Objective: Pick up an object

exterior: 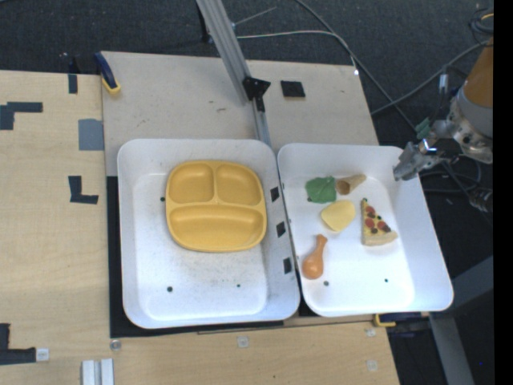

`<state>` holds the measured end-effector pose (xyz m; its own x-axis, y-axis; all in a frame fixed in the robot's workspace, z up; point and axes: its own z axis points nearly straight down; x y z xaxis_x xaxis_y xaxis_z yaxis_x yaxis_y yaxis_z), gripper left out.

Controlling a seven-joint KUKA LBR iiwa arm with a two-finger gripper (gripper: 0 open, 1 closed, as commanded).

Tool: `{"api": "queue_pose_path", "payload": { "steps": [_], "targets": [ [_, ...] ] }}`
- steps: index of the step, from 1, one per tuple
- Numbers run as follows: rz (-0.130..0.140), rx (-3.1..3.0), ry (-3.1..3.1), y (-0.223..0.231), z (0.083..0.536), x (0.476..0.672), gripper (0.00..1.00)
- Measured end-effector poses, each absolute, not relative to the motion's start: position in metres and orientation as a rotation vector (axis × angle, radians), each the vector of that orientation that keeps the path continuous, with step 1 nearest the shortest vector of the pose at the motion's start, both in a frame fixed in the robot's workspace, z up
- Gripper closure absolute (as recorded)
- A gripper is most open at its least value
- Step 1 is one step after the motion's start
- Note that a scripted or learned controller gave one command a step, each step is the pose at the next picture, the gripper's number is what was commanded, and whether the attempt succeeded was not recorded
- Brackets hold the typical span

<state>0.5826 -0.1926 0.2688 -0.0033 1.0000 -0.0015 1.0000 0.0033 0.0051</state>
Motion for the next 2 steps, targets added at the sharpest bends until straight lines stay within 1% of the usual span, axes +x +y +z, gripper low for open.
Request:
{"api": "queue_pose_path", "payload": {
  "steps": [1, 2],
  "targets": [
    [-0.001, 2.217, 2.228, -0.14, 0.265, 0.573, 1.0],
    [-0.001, 2.217, 2.227, -0.097, 0.261, 0.576, 1.0]
  ]
}}
